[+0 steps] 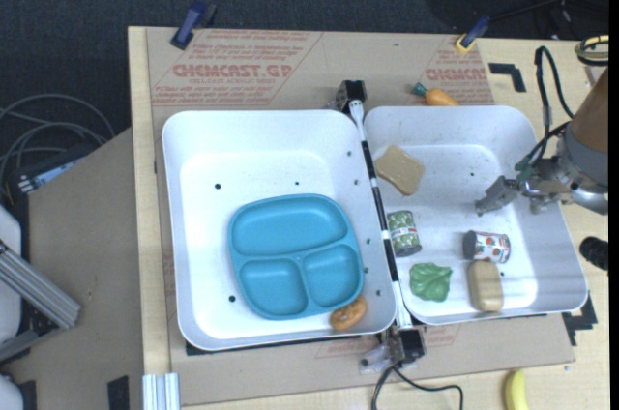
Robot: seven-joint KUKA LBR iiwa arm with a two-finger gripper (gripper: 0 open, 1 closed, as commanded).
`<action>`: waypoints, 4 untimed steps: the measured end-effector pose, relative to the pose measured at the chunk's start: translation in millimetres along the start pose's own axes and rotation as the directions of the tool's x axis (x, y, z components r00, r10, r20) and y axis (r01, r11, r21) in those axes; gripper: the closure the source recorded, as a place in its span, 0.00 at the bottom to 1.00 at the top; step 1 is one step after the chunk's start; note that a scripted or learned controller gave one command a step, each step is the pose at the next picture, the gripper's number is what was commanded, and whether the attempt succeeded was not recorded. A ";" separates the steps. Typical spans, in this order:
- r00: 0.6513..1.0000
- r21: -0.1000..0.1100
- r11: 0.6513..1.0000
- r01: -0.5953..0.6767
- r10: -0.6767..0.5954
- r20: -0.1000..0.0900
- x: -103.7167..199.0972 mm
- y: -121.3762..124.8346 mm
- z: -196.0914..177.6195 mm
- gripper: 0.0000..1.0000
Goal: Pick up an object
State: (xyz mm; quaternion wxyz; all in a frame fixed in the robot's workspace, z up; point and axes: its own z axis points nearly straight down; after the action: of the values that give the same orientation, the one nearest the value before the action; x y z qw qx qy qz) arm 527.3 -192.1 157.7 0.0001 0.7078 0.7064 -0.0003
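Two cans (402, 232), one tray (293, 253), one pincer (495, 195).

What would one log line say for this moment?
gripper: over right bin, holding nothing | nearest: can | left bin: blue tray

The arm (592, 147) is cut off by the right edge. A yellow thing (515, 390) at the near edge is cut off too. Can (402, 232) labels are too small to read.

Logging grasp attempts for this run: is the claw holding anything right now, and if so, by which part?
Nothing is held. The claw hangs over bare floor of the right bin, apart from the small can below it.
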 end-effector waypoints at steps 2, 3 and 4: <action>1.000 -0.005 1.000 0.000 0.000 0.002 19.8 -42.2 62.2 1.00; 1.000 -0.005 1.000 0.004 -0.004 -0.001 80.8 24.6 -66.5 1.00; 1.000 0.001 1.000 0.004 -0.004 -0.003 146.0 23.6 -69.3 1.00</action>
State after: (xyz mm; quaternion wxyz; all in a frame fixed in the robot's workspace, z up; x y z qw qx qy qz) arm 551.2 -46.1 227.0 -0.0010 0.7065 0.7077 0.0004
